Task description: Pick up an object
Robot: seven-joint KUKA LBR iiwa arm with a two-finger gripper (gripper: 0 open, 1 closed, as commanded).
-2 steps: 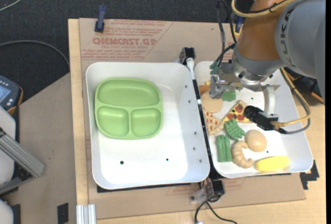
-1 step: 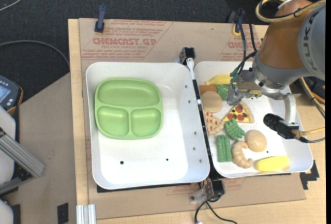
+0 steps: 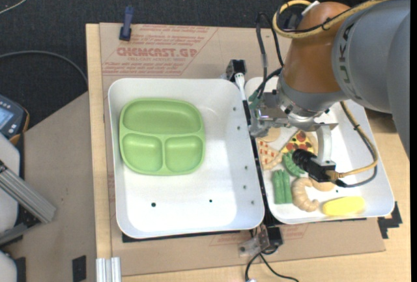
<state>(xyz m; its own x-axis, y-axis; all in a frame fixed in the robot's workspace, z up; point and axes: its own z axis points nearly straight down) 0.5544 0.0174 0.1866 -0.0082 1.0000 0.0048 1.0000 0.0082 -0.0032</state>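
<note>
Yellow oblong plastic toy, lying by the front wall of the right white bin, is the likeliest pick. It is judged light, stiff and smooth, hence apt to slip, and is best taken across its short width at mid-length. Just beside it, toward the other bin, lies a tan croissant-shaped toy; beyond are a green ridged toy and a pizza-slice toy. The gripper hangs over the bin's middle, apart from the yellow piece; whether it is released or clenched cannot be told. The left white bin holds a green divided plastic plate.
</note>
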